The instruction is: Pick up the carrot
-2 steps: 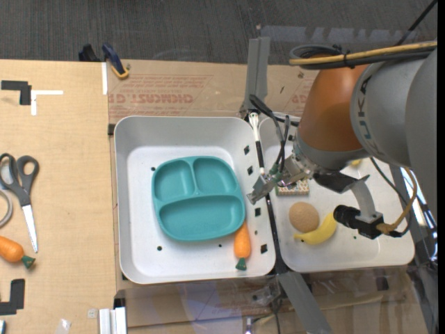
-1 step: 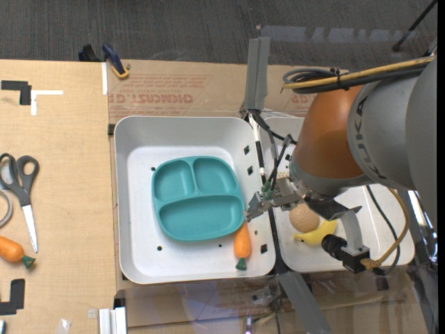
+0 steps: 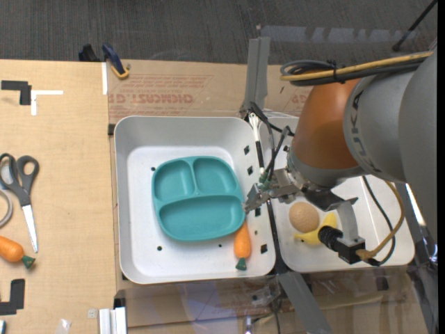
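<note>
Beside the one teal plate (image 3: pixel 197 197) in the left bin (image 3: pixel 132 207) lies one carrot (image 3: pixel 242 243). Above the plate's right edge hangs the gripper (image 3: pixel 254 197), fingers narrow, holding nothing. Right bin (image 3: pixel 389 252) holds one tan ball (image 3: pixel 304 218).

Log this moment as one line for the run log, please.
task: pick up carrot | carrot: in left bin, beside teal plate | hand: above plate's right edge | grasp: not yet

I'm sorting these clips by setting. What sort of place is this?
Most likely a robotics lab workbench, not a kitchen: a grey arm reaches over two white bins holding toy-like food such as a carrot and a teal divided plate, with scissors lying nearby.
</note>
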